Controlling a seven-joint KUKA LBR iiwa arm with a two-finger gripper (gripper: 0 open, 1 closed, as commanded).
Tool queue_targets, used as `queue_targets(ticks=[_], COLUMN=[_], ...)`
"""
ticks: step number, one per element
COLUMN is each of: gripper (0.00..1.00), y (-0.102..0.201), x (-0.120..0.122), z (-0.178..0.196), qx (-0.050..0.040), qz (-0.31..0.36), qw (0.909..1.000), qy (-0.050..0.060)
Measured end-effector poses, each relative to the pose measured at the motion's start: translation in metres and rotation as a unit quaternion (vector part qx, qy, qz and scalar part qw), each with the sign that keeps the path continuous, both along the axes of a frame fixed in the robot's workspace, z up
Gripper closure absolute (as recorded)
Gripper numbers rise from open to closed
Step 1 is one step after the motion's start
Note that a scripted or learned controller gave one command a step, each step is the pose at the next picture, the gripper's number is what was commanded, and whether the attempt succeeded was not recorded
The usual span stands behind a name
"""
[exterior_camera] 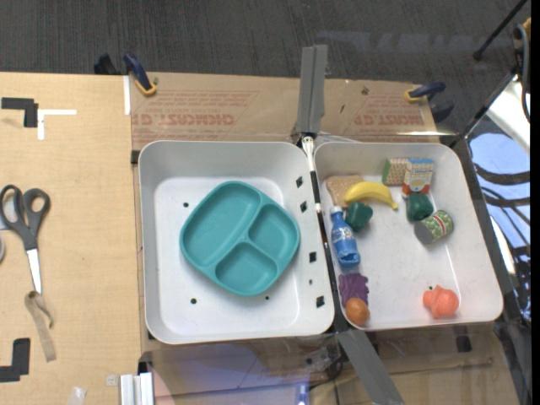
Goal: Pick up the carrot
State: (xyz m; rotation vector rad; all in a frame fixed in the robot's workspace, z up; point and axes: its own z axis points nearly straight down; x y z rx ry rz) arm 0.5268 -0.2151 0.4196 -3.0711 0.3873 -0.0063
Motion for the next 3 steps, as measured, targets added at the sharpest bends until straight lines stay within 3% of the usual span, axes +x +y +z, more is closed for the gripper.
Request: queue_targets(ticks=[3], gripper=[1.0], y=[0.005], x=[0.007], z=[0.024], qx=[0.0148], qz=[0.002], qw=[0.9999], qy=[-0.005])
